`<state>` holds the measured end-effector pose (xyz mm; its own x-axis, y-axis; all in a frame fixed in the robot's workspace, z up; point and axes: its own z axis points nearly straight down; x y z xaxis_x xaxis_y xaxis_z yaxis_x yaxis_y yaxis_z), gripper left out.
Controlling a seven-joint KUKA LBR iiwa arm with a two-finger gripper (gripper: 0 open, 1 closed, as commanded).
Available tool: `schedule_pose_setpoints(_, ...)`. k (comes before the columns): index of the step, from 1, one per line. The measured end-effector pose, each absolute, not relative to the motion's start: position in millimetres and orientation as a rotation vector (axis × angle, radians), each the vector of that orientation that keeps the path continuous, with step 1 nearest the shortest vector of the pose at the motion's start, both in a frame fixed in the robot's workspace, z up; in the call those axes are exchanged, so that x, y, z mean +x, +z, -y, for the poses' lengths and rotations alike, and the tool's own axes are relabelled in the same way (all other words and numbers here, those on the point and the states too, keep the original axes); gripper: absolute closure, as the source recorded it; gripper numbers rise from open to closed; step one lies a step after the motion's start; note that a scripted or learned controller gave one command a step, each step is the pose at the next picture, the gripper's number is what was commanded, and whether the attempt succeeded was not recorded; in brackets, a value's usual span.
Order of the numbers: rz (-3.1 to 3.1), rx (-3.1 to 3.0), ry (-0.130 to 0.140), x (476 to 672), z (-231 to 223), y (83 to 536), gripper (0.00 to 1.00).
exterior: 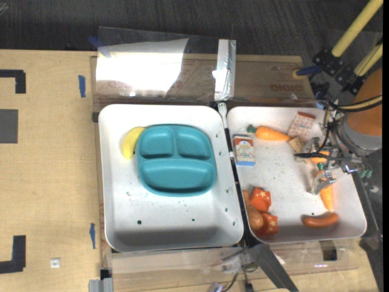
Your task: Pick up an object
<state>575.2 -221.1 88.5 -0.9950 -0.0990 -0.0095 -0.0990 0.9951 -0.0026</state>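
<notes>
Bench point(42, 163): tan board carrying 2 shallow white bins side by side.

Left bin point(170, 224): holds 1 teal 3-compartment tray point(176, 160), upside unclear, lying toward the bin's far half. 1 yellow banana point(129, 142) touches the tray's left edge, partly hidden under it.

Right bin point(285, 224): holds the small items, placed here relative to its dividing wall with the left bin.
- 1 small carton point(244, 149), white with red top, just beside the wall, far half.
- 1 orange carrot point(270, 134), next out from the carton.
- 1 red strawberry-like piece point(260, 199) and 1 brown-red piece point(262, 222), near the wall, near half.
- 1 reddish sausage point(320, 220), well apart from the wall, near corner.
- 1 tan packet point(301, 126), far side.

Gripper point(323, 174): hangs low over the right bin's outer side, beside an orange object point(328, 196); cannot tell whether it is clenched or released.
</notes>
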Motion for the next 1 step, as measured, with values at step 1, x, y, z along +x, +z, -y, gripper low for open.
schedule_pose_setpoints(1,-3.131,-0.071,-0.003,529.6,223.4,88.6,0.00)
